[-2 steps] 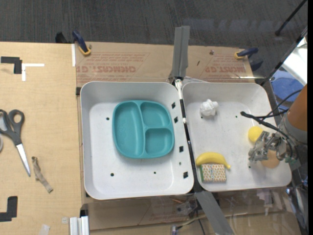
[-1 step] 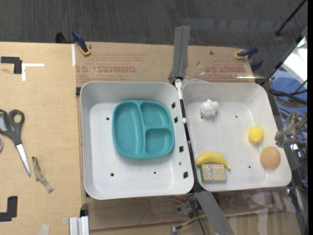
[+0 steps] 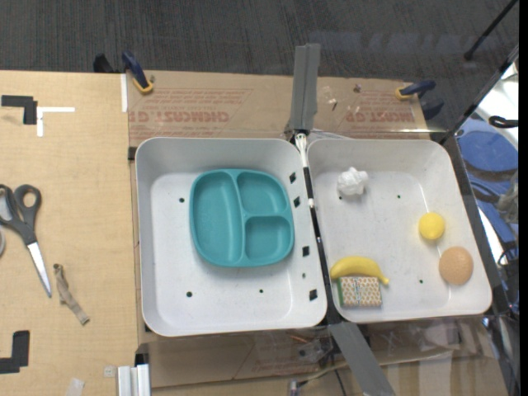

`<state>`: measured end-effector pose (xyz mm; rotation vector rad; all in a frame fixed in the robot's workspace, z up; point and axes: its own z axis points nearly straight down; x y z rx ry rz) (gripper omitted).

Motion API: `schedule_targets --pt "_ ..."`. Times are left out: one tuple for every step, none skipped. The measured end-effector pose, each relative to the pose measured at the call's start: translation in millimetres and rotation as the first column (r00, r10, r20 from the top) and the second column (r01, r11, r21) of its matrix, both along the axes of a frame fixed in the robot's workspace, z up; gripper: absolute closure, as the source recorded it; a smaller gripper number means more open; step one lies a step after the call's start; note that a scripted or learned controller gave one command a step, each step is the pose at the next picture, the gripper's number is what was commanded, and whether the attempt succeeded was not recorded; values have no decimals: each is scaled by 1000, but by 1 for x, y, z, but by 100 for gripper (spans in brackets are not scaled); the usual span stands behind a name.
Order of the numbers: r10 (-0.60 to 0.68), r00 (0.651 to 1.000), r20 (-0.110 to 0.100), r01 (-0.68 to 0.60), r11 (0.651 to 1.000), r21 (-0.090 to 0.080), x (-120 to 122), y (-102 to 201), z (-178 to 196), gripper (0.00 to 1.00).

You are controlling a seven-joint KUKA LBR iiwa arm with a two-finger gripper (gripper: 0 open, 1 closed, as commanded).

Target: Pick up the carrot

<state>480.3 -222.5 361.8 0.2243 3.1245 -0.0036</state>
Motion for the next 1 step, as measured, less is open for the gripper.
schedule_targets --pt "-1 1000 7 1 1000 -2 3 0 10 100"
